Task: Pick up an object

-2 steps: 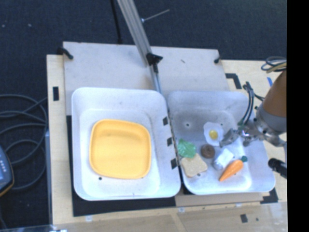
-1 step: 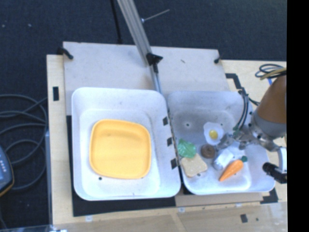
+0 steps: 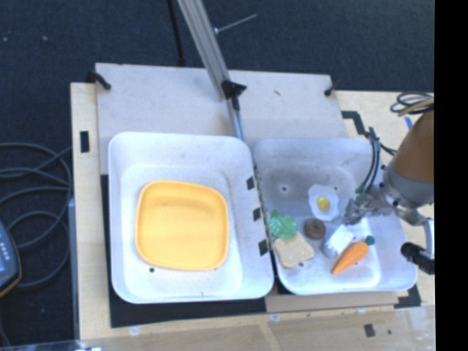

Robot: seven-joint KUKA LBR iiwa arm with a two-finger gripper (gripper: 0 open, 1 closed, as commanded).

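The gripper (image 3: 356, 212) hangs low in the right bin (image 3: 292, 159) — I cannot tell its state. The egg (image 3: 322, 201) sits at its 9 o'clock, the carrot (image 3: 350, 257) at 6 — the plate (image 3: 182, 225) is far left.

— Can you read any writing here?
— No, you won't find a legible word, label or number on the bins (image 3: 183, 148), the toys or the bench (image 3: 292, 86).
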